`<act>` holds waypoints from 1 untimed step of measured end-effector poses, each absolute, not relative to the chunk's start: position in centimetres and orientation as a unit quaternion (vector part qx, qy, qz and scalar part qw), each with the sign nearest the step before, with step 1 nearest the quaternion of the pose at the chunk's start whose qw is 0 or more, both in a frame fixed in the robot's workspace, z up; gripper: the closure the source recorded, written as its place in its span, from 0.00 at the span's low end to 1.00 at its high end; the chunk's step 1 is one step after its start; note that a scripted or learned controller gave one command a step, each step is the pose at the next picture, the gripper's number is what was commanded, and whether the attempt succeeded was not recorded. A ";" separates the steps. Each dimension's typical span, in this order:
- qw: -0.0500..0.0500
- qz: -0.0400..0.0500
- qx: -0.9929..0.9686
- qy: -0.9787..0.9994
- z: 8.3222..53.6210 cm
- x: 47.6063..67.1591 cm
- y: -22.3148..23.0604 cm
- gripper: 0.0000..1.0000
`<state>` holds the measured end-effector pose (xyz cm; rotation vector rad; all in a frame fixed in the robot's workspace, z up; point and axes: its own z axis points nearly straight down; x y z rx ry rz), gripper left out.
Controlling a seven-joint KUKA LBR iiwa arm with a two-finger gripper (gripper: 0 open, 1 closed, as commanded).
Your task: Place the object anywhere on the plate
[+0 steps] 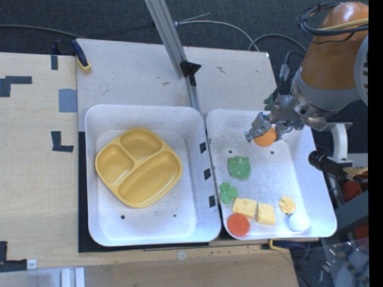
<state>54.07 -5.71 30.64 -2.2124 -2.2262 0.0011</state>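
A yellow plate (139, 167) with three compartments lies in the left bin (102, 217). My gripper (265, 133) hangs over the upper part of the right bin (311, 178), reaching in from the right. An orange ball-shaped object (265, 138) sits between its fingers, so the gripper is shut on it, lifted a little above the bin floor. The plate lies well to the left of the gripper, across the wall between the bins.
The right bin holds a green leafy toy (239, 167), a smaller green piece (228, 192), two yellow cheese blocks (244, 207) (266, 214), a red disc (238, 224), a small yellow piece (286, 204) and a white egg (298, 222). A metal rail (164, 26) slants above the bins.
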 end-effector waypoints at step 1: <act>0.001 0.001 -0.706 -0.708 30.6 54.1 -6.0 0.00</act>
